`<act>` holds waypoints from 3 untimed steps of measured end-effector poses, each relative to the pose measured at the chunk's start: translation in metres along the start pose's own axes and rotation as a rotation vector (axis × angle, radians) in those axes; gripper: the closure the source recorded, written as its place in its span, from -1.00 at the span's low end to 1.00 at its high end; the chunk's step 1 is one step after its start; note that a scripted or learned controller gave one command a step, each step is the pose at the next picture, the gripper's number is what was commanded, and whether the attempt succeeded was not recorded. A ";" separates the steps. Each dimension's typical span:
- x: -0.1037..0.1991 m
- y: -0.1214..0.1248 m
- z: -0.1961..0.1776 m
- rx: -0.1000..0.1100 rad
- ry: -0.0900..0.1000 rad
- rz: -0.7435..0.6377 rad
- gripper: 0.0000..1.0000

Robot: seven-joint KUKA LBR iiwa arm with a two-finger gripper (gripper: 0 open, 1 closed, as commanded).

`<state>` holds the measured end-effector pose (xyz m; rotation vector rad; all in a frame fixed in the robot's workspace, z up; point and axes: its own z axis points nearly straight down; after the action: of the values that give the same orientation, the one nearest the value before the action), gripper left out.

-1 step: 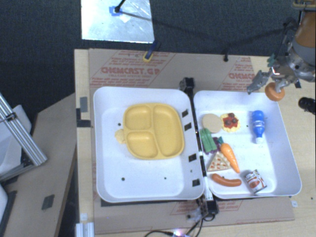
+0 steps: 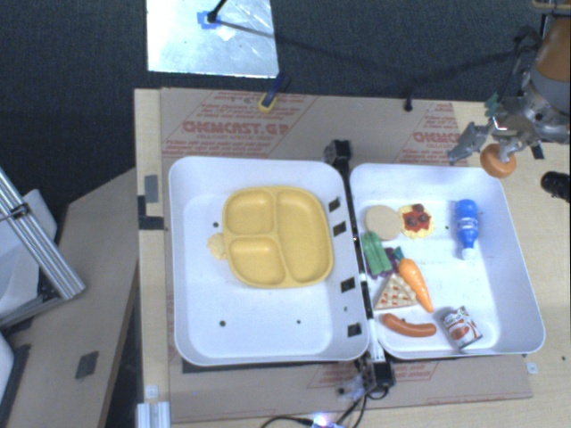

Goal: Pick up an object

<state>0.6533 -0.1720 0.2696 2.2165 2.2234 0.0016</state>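
My gripper (image 2: 496, 150) hangs over the far right corner of the right bin (image 2: 522, 266), above its rim. A small round orange object (image 2: 497, 161) sits between its grey fingers (image 2: 464, 146), lifted off the bin floor. Lying in the right bin are a blue bottle (image 2: 466, 226), a beige disc (image 2: 382, 222), a red-and-yellow piece (image 2: 416, 220), a carrot (image 2: 413, 279), a green item (image 2: 373, 251), a pizza slice (image 2: 393, 294), a sausage (image 2: 410, 326) and a small can (image 2: 459, 326).
The left bin (image 2: 192, 310) holds a yellow divided plate (image 2: 275, 236) with a small pale item (image 2: 215, 243) at its left edge. A silver sheet (image 2: 212, 25) lies beyond the bench. A metal frame (image 2: 31, 239) stands at the far left.
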 end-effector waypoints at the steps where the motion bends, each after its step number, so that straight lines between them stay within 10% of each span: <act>1: -0.001 0.000 0.063 0.005 0.001 0.001 -1.00; 3: 0.009 0.005 0.168 -0.003 0.004 -0.004 -1.00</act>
<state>0.6591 -0.1630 0.1012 2.2127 2.2287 0.0097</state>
